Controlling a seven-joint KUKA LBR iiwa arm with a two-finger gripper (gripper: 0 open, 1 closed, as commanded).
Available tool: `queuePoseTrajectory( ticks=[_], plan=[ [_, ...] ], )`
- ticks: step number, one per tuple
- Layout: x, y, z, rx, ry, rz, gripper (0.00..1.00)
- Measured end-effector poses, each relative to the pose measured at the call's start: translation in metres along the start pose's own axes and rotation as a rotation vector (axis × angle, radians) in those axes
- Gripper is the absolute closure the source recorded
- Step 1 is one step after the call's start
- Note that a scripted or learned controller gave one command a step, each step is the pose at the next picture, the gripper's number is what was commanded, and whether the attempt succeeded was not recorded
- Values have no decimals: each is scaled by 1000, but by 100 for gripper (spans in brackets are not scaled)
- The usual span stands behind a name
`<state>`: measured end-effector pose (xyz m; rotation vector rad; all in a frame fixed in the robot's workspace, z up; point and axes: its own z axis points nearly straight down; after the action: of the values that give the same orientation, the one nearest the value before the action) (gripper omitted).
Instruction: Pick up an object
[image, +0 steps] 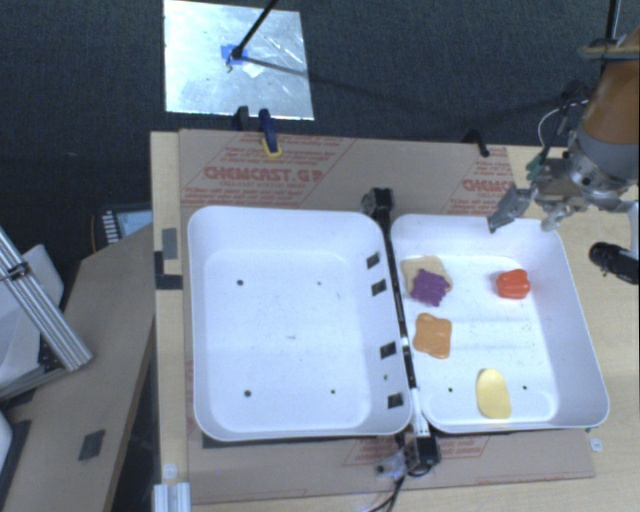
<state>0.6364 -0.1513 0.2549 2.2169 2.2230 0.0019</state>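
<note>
The right bin (575, 330) holds several small objects. A purple piece (430, 288) lies partly on a tan one (424, 267) near the bin's left wall. A red-orange object (513, 284) sits toward the far right, an orange block (433, 336) in the middle left, and a pale yellow oval (492, 393) near the front. My gripper (525, 214) hangs over the far rim of this bin, up and slightly right of the red-orange object. It is open, its fingers are spread, and nothing is between them.
The left bin (215, 300) adjoins the right one along a seam with black clips (385, 290). Both rest on a cardboard sheet (300, 170). A foil sheet (237, 60) lies at the back, and a metal rail (40, 310) slants at the left edge.
</note>
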Motion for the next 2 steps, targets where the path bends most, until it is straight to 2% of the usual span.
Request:
queuePoseTrajectory(
  ticks=[1, 2],
  plan=[
    [13, 34, -195, -19, -4, -4, 0],
    [-60, 31, -287, -12, -6, 6, 0]
  ],
)
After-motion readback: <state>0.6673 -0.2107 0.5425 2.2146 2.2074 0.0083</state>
